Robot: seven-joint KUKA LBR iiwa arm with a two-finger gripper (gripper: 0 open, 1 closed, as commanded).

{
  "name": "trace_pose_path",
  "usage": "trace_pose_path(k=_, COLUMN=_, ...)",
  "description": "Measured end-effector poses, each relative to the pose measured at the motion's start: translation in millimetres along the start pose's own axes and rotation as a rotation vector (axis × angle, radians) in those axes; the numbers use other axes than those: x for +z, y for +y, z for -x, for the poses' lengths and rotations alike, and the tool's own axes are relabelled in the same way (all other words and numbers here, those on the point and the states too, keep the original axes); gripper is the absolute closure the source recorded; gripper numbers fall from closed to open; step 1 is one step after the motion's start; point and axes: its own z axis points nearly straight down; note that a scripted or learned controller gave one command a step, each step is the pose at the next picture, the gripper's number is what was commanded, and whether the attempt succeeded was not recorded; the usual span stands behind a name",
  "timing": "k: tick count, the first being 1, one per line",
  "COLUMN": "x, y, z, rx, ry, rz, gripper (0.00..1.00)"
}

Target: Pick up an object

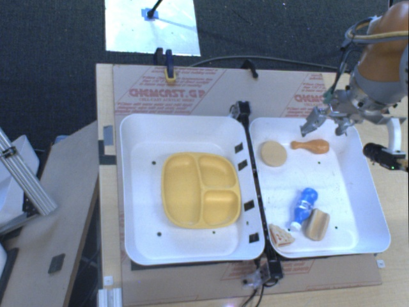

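Observation:
My gripper (327,125) hangs open over the far edge of the right bin (358,190), its two fingers spread apart with nothing between them. Just below it lies an orange drumstick-shaped toy (311,146). A round tan cookie-like disc (273,153) rests to the left of the drumstick. Near the bin's front lie a blue bottle (304,205), a tan bread-like block (316,224) and a small sandwich wedge (280,235).
The left bin (140,190) holds a yellow divided plate (200,188). A black divider strip (249,171) runs between the two bins. The grey and orange arm (383,56) comes in from the upper right. A blue and yellow clamp (169,66) sits at the bench's far edge.

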Motion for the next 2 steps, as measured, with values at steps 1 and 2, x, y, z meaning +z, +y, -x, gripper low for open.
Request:
trace_pose_path(k=1, x=-7.0, y=2.3, z=-0.2, rx=-0.002, ry=-0.002, rz=0.011, gripper=0.0)
trace_pose_path(k=2, x=54.7, y=3.4, z=-5.5, rx=-0.002, ry=-0.001, rz=0.007, gripper=0.0)
